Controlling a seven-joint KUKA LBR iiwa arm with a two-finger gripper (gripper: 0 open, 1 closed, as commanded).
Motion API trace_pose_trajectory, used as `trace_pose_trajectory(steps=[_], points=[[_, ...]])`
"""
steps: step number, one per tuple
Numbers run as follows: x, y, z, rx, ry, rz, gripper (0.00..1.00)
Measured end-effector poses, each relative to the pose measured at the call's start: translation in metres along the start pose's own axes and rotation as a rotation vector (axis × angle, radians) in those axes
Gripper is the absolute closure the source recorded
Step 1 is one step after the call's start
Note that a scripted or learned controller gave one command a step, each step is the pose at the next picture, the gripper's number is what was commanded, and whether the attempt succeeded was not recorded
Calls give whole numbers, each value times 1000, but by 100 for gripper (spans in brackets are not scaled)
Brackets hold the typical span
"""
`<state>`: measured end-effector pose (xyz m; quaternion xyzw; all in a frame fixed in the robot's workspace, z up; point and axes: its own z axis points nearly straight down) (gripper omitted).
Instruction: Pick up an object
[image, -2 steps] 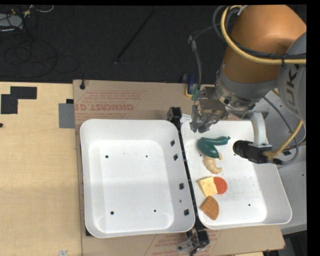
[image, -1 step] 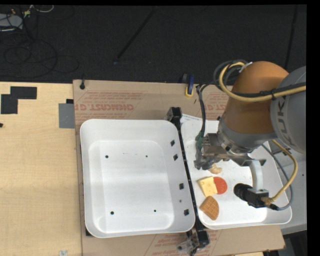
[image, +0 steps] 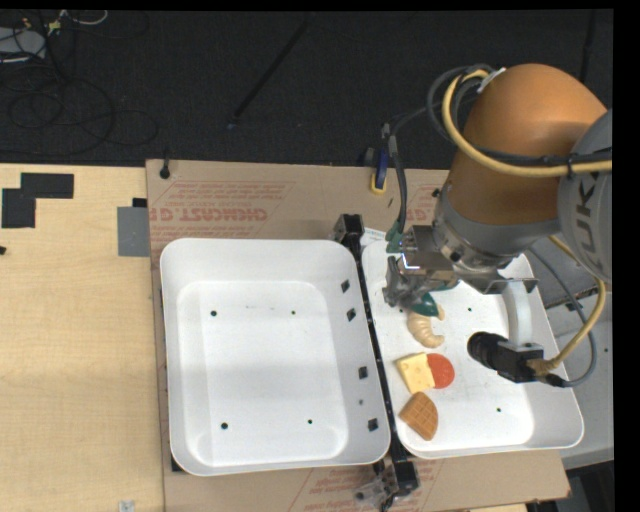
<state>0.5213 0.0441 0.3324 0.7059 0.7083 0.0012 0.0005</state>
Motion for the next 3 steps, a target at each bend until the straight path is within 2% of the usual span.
trace_pose_trajectory(steps=[1,2,3], points=[[61,11,-26,2,-1,-1,100],[58,-32,11,12,-2,6,100],[90,-31,-36,2,0,0,100]])
